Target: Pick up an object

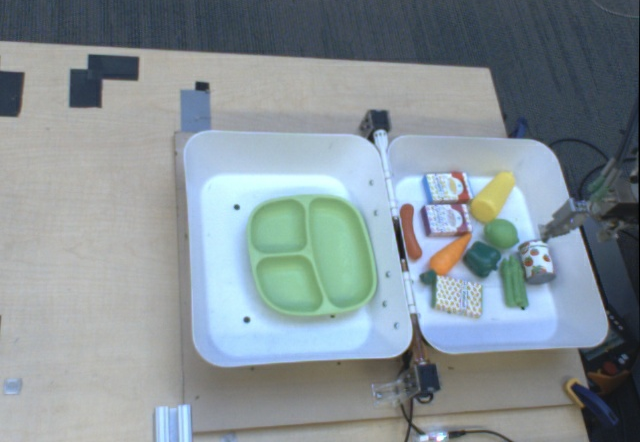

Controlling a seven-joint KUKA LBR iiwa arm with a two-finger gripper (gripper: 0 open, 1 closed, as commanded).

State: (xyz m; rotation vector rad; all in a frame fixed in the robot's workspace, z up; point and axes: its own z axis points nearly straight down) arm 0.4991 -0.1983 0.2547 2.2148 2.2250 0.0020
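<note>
The right white bin (575,325) holds several toy foods. Among them are two small printed boxes (445,187), a yellow bottle (493,196), a green ball-shaped fruit (501,232), a red sausage (407,231) and an orange carrot (450,254). There are also a dark green pepper (481,259), a green pod (513,282), a speckled flat packet (458,296) and a whitish mottled ball (537,263). My gripper (563,221) hangs at the bin's right rim, just up and right of the mottled ball. Nothing shows in its grasp.
The left white bin (215,230) carries a light green three-compartment plate (311,255). A hinge rail (395,230) separates the bins. Wooden bench surrounds them, with cables and a clamp (420,380) at the front edge.
</note>
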